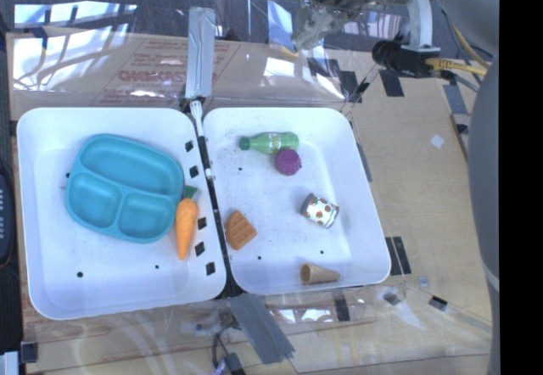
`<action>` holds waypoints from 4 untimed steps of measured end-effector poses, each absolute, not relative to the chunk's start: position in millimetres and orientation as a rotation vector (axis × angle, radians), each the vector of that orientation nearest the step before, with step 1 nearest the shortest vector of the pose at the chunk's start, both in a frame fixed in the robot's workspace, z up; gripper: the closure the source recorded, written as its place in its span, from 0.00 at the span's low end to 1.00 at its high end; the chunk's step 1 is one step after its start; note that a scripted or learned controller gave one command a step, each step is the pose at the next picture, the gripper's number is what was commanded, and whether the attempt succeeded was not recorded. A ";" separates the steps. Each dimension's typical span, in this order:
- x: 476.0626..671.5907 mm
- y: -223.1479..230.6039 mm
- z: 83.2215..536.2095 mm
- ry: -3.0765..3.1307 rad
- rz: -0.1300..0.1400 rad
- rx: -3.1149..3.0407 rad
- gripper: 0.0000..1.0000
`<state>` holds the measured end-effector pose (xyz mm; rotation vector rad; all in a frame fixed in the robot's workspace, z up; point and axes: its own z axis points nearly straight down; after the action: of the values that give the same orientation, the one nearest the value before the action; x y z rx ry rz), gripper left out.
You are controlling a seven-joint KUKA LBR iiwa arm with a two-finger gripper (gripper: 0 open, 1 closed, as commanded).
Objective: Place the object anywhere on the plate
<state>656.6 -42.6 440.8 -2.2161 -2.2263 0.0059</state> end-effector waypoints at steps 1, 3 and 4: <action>655.7 -148.8 439.1 -2.221 0.005 -2.224 1.00; 612.4 -208.3 441.4 -2.232 0.004 -2.210 1.00; 653.9 -58.5 441.6 -2.237 -0.003 -2.203 1.00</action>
<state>653.9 -58.5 441.6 -2.2030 -2.2372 -0.0034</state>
